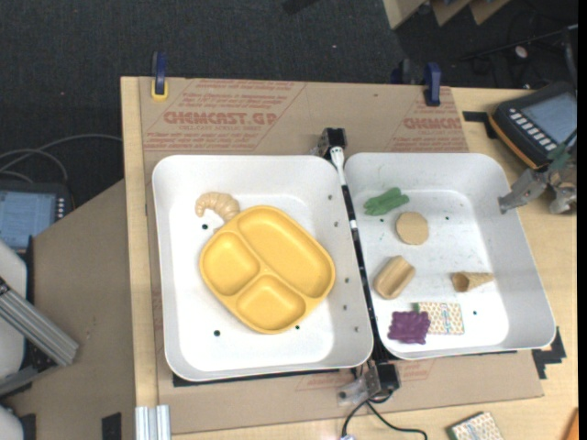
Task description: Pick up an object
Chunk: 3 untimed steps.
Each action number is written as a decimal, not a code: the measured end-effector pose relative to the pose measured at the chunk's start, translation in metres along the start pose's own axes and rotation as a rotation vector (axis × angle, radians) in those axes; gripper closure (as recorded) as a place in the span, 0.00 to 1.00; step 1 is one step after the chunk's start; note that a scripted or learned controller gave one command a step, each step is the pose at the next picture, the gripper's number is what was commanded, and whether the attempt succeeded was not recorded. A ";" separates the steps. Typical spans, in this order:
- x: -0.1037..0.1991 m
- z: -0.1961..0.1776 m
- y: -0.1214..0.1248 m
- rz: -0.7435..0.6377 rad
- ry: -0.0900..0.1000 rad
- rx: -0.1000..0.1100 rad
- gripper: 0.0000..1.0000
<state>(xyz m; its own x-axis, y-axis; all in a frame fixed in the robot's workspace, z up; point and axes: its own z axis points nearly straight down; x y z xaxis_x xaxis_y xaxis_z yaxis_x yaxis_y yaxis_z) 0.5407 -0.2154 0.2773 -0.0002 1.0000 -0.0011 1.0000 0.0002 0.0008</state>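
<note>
Seemingly retracted, claw at the right bin's far edge, grip state unclear, blurred.

Dark grey carpet surrounds the wooden bench.

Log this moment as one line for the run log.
stage: before pick | gripper: over right bin's far right rim, holding nothing | right bin: green piece, round disc, purple grapes | left bin: yellow divided plate
</note>
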 end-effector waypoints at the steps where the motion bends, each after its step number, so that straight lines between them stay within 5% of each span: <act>1: 0.012 0.152 0.035 -0.003 0.006 0.014 0.00; 2: 0.076 0.194 0.090 -0.008 0.003 -0.002 0.00; 3: 0.071 0.180 0.089 -0.002 -0.002 -0.006 1.00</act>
<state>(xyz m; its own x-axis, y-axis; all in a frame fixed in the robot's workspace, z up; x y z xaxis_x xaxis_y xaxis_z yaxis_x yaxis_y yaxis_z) 0.6299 -0.1449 0.0971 -0.0019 1.0000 -0.0026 1.0000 0.0019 0.0066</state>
